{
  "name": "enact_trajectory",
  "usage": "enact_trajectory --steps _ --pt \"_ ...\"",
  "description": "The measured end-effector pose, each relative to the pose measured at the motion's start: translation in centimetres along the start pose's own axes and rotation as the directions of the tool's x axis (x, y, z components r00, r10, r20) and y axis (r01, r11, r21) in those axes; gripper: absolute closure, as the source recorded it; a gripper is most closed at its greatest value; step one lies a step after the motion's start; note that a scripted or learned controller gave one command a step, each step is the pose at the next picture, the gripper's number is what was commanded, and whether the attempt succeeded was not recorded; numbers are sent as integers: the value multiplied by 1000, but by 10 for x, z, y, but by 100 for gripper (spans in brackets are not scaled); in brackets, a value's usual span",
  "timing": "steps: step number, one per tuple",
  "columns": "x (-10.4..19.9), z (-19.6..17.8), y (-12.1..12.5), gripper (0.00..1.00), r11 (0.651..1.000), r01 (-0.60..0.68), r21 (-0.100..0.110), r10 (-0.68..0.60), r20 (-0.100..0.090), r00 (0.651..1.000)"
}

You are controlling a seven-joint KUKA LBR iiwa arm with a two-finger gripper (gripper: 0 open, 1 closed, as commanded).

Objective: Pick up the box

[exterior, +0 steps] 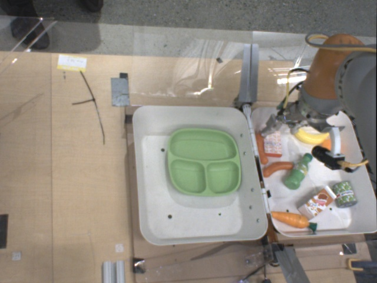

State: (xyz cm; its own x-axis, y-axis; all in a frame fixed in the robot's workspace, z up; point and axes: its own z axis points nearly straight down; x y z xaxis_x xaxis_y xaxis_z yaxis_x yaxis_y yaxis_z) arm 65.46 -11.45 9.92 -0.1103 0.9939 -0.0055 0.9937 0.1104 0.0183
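Bench [59, 175]: pale wood-grain, matt. Both bins [194, 229]: white plastic, smooth, dull sheen. Divided tray [204, 161]: green plastic, matt. Box [317, 204]: printed cardboard. Bottle [297, 172]: glossy green plastic. Arm [347, 78]: smooth grey casing, orange band

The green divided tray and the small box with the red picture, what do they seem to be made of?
The green divided tray in the left white bin looks like moulded plastic: one even colour, rounded compartments, a soft matte sheen. The small box with the red picture in the right bin looks like printed cardboard, with flat faces and sharp edges, though it could be a plastic toy.
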Motion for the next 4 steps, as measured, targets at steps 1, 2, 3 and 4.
enact_trajectory --steps 1,2,3,4 --pt "-1 -2 -42 0 994 111 -2 -111 -1 994" --pt "6 6 -86 0 992 125 13 -125 -6 992" --pt "5 -7 -84 100 992 125 6 -125 -3 992" --pt "18 -110 -43 100 994 113 9 -113 -4 994"
